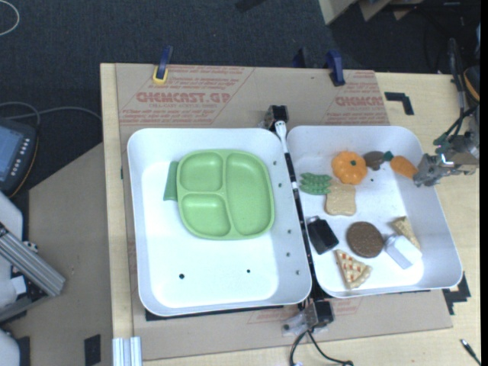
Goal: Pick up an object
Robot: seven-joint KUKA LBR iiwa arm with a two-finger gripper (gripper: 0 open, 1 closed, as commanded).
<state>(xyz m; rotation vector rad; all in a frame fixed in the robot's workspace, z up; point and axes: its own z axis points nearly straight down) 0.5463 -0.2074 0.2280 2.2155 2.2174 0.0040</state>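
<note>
Your gripper (436, 170) sits at the right bin's (427, 277) right rim, nothing visibly held; can't tell its state, too small. The nearest pick is the carrot (402, 165), just beside it. Risks: carrot is small and round, so it may roll or get pushed vs the wall. Pumpkin (349, 167) and toast (341, 200) are crowded, so you may get a double contact.
</note>
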